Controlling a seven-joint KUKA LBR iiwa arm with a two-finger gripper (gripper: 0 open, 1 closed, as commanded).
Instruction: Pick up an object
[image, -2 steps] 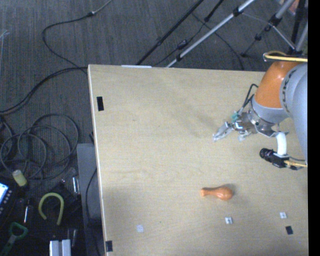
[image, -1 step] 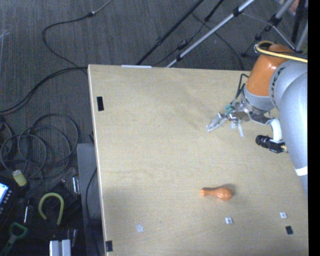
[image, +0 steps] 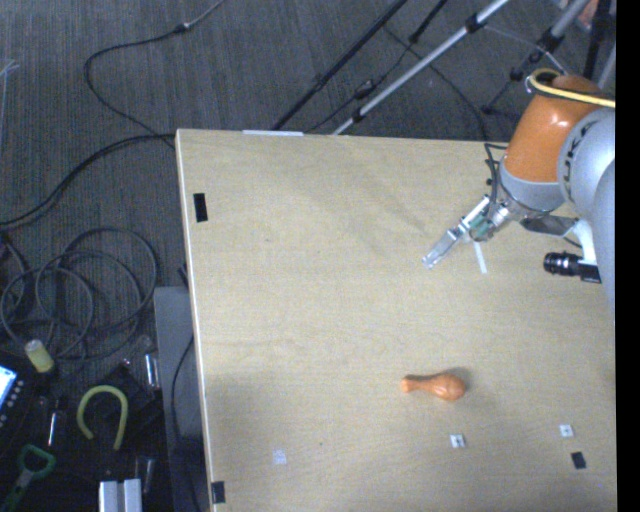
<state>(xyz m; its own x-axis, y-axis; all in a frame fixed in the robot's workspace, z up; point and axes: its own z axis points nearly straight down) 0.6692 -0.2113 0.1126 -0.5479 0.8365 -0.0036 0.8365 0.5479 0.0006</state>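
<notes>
A small orange object, bulb-shaped with a thin neck pointing left, lies on the light wooden bench top toward the front right. My gripper hangs at the right of the bench, well behind the orange object and apart from it. Its two pale fingers are spread open with nothing between them. The grey arm with its orange band reaches in from the right edge.
Small black and white marks dot the bench near its front, and a black tab sits at its left edge. Cables and tools lie on the floor to the left. Tripod legs cross behind the bench.
</notes>
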